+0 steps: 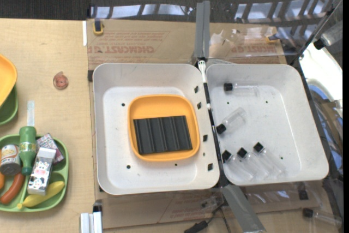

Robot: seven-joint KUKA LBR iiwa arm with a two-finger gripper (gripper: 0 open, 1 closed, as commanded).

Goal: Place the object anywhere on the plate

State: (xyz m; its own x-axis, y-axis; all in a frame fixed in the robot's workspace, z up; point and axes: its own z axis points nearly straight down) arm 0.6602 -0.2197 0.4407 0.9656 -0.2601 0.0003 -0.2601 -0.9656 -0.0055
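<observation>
- On the wooden bench (54, 52), at its near left corner, a green tray (57, 191) carries toy food: a green bottle (27, 149), a small can, a little carton, a sausage and a banana.
- In the right bin (305, 117), three clear vials with black caps (241, 153) lie close together along the near edge, towards its near left corner.
- The left bin (109, 133) holds an orange-yellow plate (161, 104), squarish with rounded corners, set about midway between the bin's edges.
- The object (163, 135) is a dark grey, nearly black, flat rectangular slab. Lengthwise grooves split its top into four ribs that run from the near side to the far side. It lies flat on the plate, wholly within the rim, and covers most of the plate's floor, closer to the near rim than to the far one.
- Another clear vial (232, 120) lies tilted by the right bin's left edge, about halfway back.
- One more black-capped vial (240, 88) lies near the right bin's far left corner.
- A small pink round thing (61, 81) sits on the bench left of the bins, and an orange bowl (5, 82) touches the bench's left edge.
- Brown cardboard (131, 43) lies under the bins' far edges.
- The gripper's state: I cannot tell.
</observation>
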